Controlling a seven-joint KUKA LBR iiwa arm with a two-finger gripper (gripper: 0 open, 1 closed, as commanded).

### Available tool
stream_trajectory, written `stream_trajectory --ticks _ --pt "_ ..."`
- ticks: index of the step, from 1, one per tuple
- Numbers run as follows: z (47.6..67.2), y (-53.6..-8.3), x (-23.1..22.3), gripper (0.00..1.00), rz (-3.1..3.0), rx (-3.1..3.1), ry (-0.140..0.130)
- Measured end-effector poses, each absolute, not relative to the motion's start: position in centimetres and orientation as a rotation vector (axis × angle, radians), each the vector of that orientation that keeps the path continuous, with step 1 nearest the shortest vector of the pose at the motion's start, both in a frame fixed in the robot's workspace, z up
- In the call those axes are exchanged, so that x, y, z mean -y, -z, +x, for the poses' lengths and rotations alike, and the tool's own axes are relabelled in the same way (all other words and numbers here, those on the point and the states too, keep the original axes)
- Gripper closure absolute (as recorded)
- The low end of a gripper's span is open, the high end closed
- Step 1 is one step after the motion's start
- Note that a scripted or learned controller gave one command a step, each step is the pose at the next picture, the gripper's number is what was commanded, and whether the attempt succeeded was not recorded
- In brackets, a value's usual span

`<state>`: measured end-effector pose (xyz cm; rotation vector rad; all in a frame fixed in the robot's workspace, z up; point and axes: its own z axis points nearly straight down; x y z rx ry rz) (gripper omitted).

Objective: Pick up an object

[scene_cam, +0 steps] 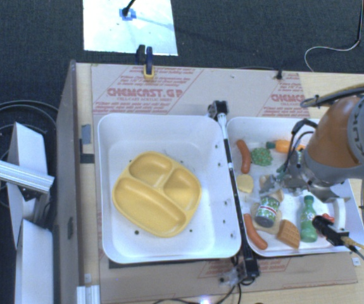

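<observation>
At the lower right of the frame, the right bin (357, 228) holds a green bottle (307, 219), a cracker (288, 234) and a small can (268, 211). Just above the can the hand (274, 183) hangs low; I cannot tell its state. This looks like the reaching step, and next it must settle on one item, likely the can; the yellow tray (156, 193) lies in the left bin (115, 144).

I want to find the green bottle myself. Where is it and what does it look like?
Look in the right bin, near its front edge. The bottle stands between a can and a cracker on one side and the bin's right wall on the other. It is the only tall green thing with a white label.
</observation>
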<state>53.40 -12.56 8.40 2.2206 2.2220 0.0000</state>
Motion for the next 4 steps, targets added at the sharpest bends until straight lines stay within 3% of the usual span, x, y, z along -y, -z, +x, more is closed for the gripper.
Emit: stream_trajectory --ticks 1,2,3,4 --pt "60.8 -8.5 12.7 0.0 2.215 -2.224 -0.003" --pt "54.6 -8.4 11.8 0.0 2.22 -2.223 0.0" --pt "60.9 -8.5 12.7 0.0 2.215 -2.224 -0.002" --pt "54.4 -8.4 12.7 0.0 2.221 -2.222 0.0"
